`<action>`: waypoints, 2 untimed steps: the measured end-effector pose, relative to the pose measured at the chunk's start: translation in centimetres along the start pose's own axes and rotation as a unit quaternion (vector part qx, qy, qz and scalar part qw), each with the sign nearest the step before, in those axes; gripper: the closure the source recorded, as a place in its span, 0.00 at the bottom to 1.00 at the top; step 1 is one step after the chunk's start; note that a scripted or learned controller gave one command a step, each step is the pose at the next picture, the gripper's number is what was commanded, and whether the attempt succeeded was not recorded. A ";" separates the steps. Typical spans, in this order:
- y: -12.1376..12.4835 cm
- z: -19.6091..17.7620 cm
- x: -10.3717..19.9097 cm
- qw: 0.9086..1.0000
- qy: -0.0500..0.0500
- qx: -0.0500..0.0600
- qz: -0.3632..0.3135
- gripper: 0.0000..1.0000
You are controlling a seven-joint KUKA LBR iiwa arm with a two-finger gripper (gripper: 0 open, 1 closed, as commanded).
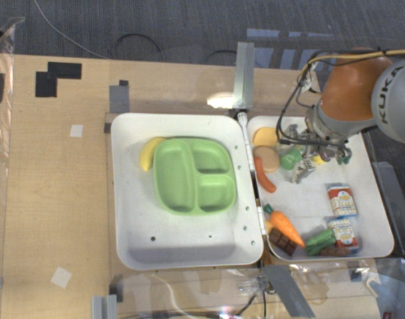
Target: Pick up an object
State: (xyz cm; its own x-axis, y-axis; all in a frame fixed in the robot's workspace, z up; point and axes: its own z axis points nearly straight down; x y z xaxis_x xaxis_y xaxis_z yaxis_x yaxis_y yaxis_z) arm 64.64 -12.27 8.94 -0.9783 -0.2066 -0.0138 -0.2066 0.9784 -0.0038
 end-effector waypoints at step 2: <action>-5.1 -2.9 -1.6 0.979 0.000 0.000 -0.202 0.00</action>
